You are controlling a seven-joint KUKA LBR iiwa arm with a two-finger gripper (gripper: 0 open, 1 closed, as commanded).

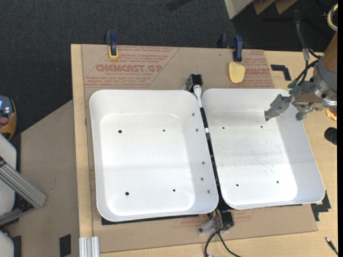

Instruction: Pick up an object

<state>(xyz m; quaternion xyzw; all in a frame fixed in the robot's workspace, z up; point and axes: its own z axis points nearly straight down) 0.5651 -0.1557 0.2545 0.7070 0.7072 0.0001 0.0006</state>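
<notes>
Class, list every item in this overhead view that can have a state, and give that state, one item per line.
Left bin: flat on the board, beside the right bin.
Right bin: flat on the board.
Gripper: above the right bin's upper right part, nothing visibly held.
Left clamp: clipped on the board's far edge.
Right clamp: clipped on the far edge.
Yellow object: lying on the board, outside both bins.

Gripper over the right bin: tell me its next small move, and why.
Probably draw back toward the right rather than descend. The gripper sits over the right bin's upper right part, and the floor below it shows just small dark dots, nothing to grasp. The yellow object lies outside the bins.
</notes>
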